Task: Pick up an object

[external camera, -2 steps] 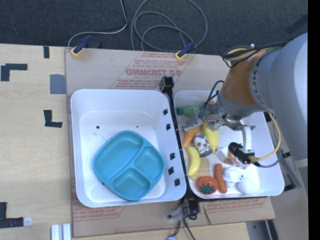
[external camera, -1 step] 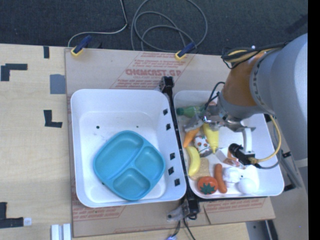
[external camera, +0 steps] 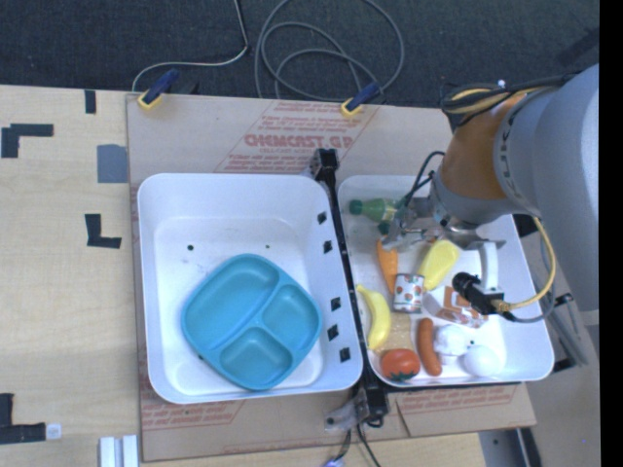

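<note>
Arm: the grey arm (external camera: 545, 144) with its orange band (external camera: 472, 159) comes in from the right and bends down over the back half of the right bin.

Gripper: the gripper (external camera: 414, 224) hangs low at the back of the right bin (external camera: 531, 353), among the toy food, just right of the green bottle and above the carrot.

Jaws: how wide they stand cannot be told; the wrist and its metal parts cover them from above. Nothing can be seen gripped.

Touching: the gripper sits close to the green bottle (external camera: 372, 207), the carrot and the yellow piece; whether it touches any of them is unclear.

Right bin, back: the green bottle lies on its side near the back left corner. A yellow piece (external camera: 438, 259) lies tilted just right of the gripper.

Right bin, middle: an orange carrot (external camera: 388, 266) lies lengthwise near the divider, with a small printed carton (external camera: 408, 292) just beside its lower end.

Right bin, front: a banana (external camera: 376, 319) lies along the left wall, a tomato (external camera: 398, 362) at its front end, a sausage (external camera: 426, 345) beside that, and white pieces (external camera: 467, 350) toward the front right corner.

Left bin: the left bin (external camera: 170, 222) holds a blue divided plate (external camera: 253, 321), lying flat toward the front.

Bench: both bins sit on a cardboard sheet (external camera: 282, 139); a cable (external camera: 331, 42) loops on the dark floor behind.
</note>
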### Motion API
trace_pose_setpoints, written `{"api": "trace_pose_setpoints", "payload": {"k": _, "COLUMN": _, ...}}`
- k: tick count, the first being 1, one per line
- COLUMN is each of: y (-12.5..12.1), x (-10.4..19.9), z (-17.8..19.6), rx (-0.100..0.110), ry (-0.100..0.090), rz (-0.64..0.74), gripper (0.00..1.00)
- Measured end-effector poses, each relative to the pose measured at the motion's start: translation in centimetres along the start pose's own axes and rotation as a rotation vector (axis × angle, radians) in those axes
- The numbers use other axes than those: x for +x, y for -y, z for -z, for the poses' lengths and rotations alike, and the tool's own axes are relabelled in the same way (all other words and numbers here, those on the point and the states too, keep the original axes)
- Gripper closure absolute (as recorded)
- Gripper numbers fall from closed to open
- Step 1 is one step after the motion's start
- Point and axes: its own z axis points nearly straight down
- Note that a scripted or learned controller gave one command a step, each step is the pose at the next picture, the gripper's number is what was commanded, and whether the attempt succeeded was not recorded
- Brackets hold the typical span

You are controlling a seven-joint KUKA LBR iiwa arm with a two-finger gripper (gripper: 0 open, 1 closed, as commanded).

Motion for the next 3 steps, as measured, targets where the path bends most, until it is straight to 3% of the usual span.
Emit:
{"api": "trace_pose_setpoints", "payload": {"k": 1, "y": -1.8, "x": 5.2, "z": 7.3, "rx": 0.044, "ry": -0.017, "rz": 0.003, "gripper": 1.0}}
{"api": "trace_pose_setpoints", "payload": {"k": 2, "y": -1.6, "x": 4.8, "z": 6.8, "rx": 0.052, "ry": -0.015, "rz": -0.003, "gripper": 0.0}}
{"api": "trace_pose_setpoints", "payload": {"k": 3, "y": -1.5, "x": -0.1, "z": -3.8, "rx": 0.052, "ry": -0.012, "rz": -0.007, "gripper": 0.0}}
